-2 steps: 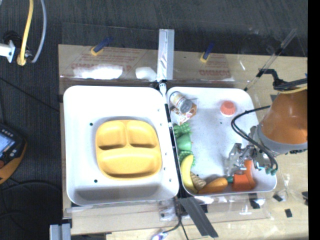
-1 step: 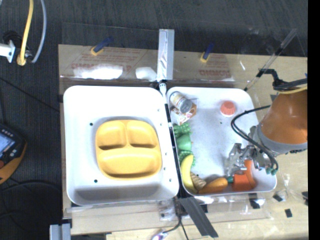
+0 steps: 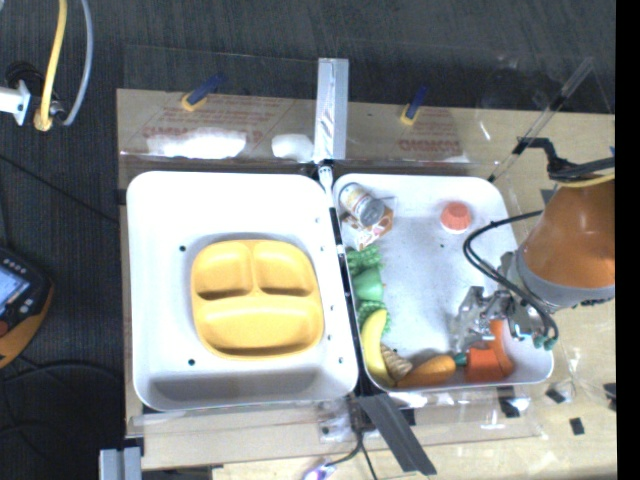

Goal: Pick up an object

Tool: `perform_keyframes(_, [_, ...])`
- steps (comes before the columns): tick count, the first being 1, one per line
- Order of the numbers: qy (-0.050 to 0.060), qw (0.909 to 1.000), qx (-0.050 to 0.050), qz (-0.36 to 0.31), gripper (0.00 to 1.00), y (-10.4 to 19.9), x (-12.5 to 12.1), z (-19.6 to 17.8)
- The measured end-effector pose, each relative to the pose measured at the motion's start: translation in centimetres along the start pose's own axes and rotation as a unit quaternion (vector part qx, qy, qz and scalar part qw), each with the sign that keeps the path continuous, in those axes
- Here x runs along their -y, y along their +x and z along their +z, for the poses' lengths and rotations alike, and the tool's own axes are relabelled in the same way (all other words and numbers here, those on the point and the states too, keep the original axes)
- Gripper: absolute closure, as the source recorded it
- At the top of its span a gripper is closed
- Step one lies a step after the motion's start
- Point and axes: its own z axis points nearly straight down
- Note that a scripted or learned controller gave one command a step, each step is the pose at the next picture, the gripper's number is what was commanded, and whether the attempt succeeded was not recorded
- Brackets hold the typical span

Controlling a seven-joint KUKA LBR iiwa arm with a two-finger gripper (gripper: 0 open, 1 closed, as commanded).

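Gripper (image 3: 482,320) is hanging low in right bin (image 3: 420,268), just above orange block (image 3: 488,361) by the carrot (image 3: 432,370); can't tell finger state. Risk: fingers hitting bin wall w/ objs crowded in the corner.

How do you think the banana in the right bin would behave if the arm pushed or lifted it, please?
The banana looks glossy and smooth, so it may slip in a pinch. Its curved body would probably rock or pivot rather than slide straight. It lies against the bin wall beside the green item, so a push would likely jam it.

yellow tray (image 3: 258,298), white bins (image 3: 160,268), orange carrot (image 3: 432,370)
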Motion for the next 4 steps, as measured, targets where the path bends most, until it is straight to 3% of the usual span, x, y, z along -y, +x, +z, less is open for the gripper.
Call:
perform_keyframes(2, [0.003, 0.9998, 0.002, -0.018, 0.0, 0.05, -0.2, -0.04])
perform_keyframes(4, [-0.002, 1.0, -0.001, -0.002, 0.0, -0.05, 0.67, 0.03])
